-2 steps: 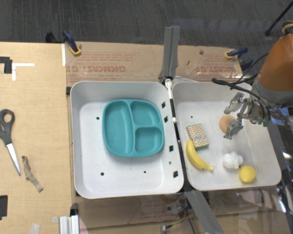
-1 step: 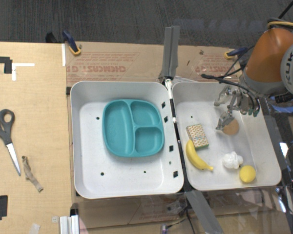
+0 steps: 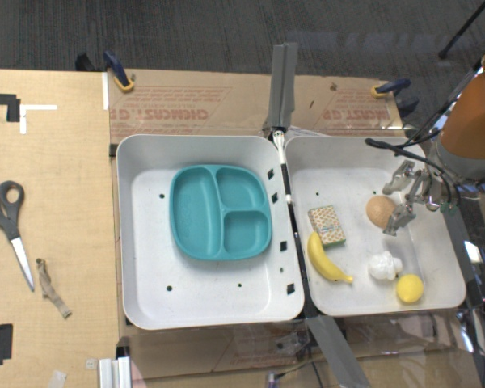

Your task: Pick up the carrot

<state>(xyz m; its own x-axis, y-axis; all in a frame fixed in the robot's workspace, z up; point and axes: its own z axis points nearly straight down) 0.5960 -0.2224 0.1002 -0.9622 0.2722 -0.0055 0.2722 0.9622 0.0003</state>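
Fingers (image 3: 402,213) of the gripper (image 3: 391,208) stand spread apart with nothing clamped between them, their tips pointing toward 9 o'clock over the right bin (image 3: 444,241). The carrot's position cannot be determined: no item in view can be identified as it with confidence. A tan rounded object (image 3: 378,211) lies right at the fingertips, on their 9 o'clock side; whether they touch it cannot be told. At 9 o'clock from that object, near it, lies a small patterned box (image 3: 327,225). A banana (image 3: 325,259) lies just beside the box at its 6 o'clock. A crumpled white object (image 3: 384,266) sits at 6 o'clock from the tan object, apart from it, and a lemon (image 3: 410,288) rests close by the white object at its 4 o'clock, near the bin's front wall. The left bin (image 3: 137,241) adjoins the right bin at 9 o'clock and contains a teal divided plate (image 3: 221,212) with three compartments. A pair of scissors (image 3: 10,225) lies on the cardboard bench surface (image 3: 48,160), well apart from both bins at 9 o'clock.
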